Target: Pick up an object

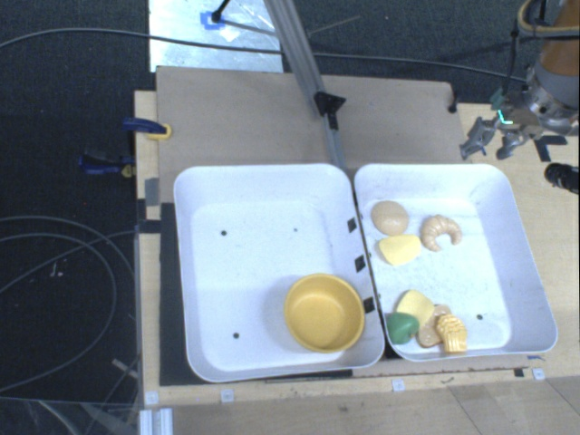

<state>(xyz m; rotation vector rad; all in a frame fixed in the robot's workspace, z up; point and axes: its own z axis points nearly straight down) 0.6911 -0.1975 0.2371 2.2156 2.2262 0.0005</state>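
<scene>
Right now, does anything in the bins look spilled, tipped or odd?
Nothing stands out. The yellow bowl sits upright in the left bin; the small food items lie inside the right bin. The gripper hangs beyond its far corner.

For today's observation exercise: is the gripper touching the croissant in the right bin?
Apart. The camera view shows the gripper beyond the bin's far rim, with bare white floor separating it from the croissant.

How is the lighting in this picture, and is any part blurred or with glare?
Camera view: even, soft light on both white bins, with only faint shadows; a bright glare patch on the floor at the top; the yellow bowl and small food items are sharp, while the gripper at the upper right looks slightly soft.
</scene>
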